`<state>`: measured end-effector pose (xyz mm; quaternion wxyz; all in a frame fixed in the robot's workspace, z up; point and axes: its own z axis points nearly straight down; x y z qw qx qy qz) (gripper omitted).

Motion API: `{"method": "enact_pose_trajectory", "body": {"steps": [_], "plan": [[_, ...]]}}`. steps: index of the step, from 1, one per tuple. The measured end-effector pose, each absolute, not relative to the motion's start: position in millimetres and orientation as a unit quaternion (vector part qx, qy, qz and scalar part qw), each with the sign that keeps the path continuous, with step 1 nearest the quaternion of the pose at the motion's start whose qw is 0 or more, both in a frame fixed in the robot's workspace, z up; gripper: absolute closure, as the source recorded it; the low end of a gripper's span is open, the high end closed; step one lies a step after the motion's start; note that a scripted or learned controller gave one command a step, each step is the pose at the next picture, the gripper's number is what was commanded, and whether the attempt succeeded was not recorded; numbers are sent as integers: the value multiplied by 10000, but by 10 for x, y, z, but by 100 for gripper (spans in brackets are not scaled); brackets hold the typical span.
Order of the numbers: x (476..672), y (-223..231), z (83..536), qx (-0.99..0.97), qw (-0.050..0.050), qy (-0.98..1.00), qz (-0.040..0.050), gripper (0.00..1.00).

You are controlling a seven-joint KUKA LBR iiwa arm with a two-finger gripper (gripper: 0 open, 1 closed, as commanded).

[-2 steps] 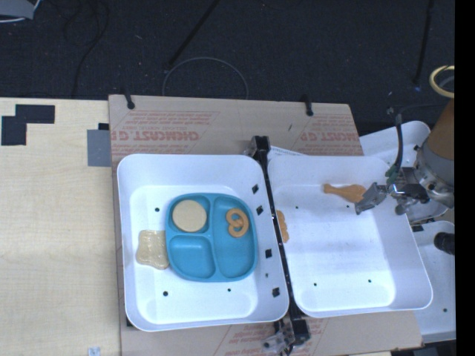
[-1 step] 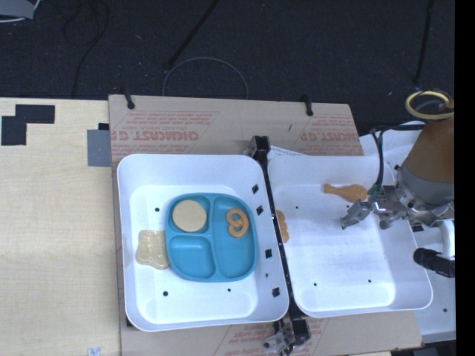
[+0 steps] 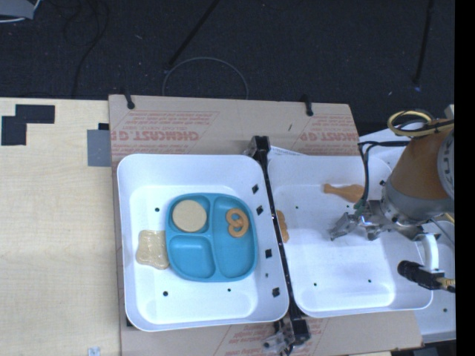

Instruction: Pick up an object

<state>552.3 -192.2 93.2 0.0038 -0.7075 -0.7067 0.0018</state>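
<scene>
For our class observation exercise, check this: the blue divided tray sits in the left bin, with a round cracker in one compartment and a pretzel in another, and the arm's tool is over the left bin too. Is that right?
Not quite. The camera view shows the tool over the right bin, not the left. The rest stands: the blue divided tray sits in the left bin, with a round cracker in one compartment and a pretzel in another.

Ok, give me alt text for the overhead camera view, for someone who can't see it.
A robot arm's gripper hangs over the right white bin, near a tan piece. In the left bin, a blue divided tray holds a round cracker and a pretzel; a pale piece lies beside it.
</scene>
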Motion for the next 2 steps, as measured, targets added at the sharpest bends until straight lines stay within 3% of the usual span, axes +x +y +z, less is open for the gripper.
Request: {"method": "enact_pose_trajectory", "body": {"steps": [1, 2], "plan": [[5531, -1934, 1062, -7082, 26, -7060, 12, 100], [5525, -2028, 1546, -7082, -12, -7060, -3, 100]]}}
